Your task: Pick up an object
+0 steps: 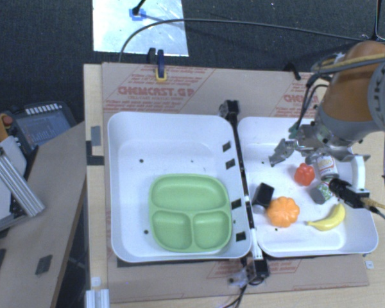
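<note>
Even, bright overhead light, glare on the white bins (179, 133), slightly soft focus.

Right bin, lower right of the frame:
- Orange pumpkin-like fruit (283, 211): round, near the bin's front left.
- Banana (328, 219): yellow, curved, right of the pumpkin.
- Red pepper-like piece (303, 174): small, mid-bin.
- Black block (264, 194): tilted, just left of the pumpkin.
- Small can (325, 166): beside the red piece.

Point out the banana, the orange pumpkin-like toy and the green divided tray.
banana (328, 219), camera view, middle of its curved body.
orange pumpkin-like toy (282, 211), camera view, centre of its top.
green divided tray (190, 211), camera view, ridge between its compartments.
</note>
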`<action>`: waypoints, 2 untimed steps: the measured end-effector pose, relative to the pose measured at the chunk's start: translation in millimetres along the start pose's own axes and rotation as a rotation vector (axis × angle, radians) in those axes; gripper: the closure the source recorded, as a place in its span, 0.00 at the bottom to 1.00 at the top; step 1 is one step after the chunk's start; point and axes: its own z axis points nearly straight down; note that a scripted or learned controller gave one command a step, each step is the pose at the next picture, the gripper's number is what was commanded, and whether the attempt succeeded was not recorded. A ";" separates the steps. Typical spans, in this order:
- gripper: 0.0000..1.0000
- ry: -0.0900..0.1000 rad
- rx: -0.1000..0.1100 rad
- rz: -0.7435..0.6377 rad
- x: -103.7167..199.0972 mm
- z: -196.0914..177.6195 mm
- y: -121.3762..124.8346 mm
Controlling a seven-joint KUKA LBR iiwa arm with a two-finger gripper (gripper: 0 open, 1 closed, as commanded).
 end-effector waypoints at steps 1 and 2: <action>0.00 -0.001 -0.013 -0.002 0.2 -6.4 2.9; 0.00 -0.001 -0.010 0.000 -1.9 36.0 7.3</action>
